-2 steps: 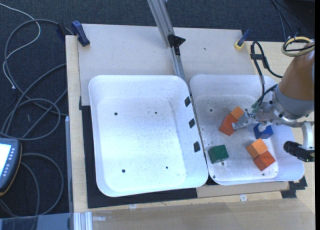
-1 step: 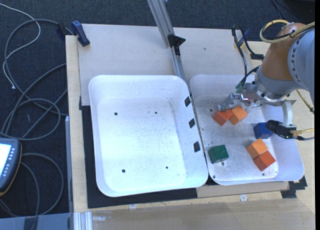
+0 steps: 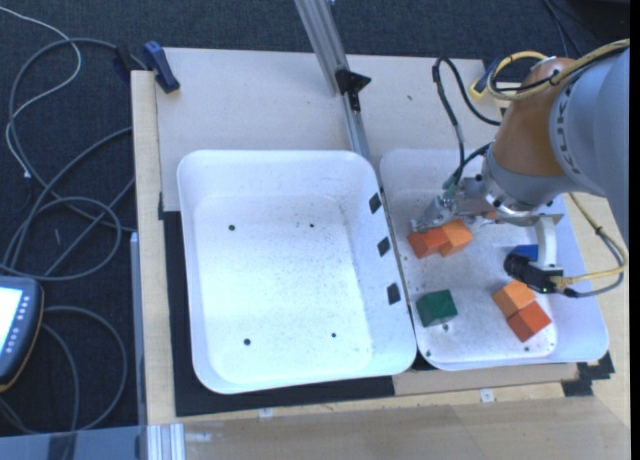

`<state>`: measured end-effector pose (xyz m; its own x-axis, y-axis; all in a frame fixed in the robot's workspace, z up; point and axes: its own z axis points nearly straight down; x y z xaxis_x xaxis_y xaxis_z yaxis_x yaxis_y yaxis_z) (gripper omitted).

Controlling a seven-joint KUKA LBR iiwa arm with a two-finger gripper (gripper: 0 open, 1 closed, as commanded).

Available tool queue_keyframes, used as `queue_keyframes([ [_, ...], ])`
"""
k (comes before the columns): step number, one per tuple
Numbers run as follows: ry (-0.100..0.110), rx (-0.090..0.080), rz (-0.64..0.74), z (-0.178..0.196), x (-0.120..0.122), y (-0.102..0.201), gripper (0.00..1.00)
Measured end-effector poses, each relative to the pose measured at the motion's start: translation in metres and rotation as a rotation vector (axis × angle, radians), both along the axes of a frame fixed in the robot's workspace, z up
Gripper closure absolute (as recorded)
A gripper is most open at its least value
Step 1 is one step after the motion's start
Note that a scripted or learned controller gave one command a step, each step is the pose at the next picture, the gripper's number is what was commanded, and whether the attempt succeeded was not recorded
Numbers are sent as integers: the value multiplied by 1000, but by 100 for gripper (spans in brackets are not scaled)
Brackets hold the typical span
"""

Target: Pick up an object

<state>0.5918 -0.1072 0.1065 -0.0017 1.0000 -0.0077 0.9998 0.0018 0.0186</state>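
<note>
Both bins, the left bin and the right bin, are white with dark speckles. Two blocks are orange, one is dark green, and a blue piece lies between. The arm is grey with an orange band.

Arm bent low, wrist turned down and to the left.

The grey arm comes in from the right, a thick rounded link filling the upper right corner, with its orange band sitting just above the wrist. Below the band the wrist narrows into a grey collar and tips downward, ending in the gripper, which points toward the lower left. Yellow and black cables loop around the wrist, and a small black fitting hangs off its lower side.
</note>
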Motion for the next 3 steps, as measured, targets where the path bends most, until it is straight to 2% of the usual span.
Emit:
queue_keyframes([
  [1,-3,-6,-2,10,2,-4,100],
  [2,-3,-4,-1,10,2,-3,0],
  [3,1,-4,-3,0,8,15,0],
])
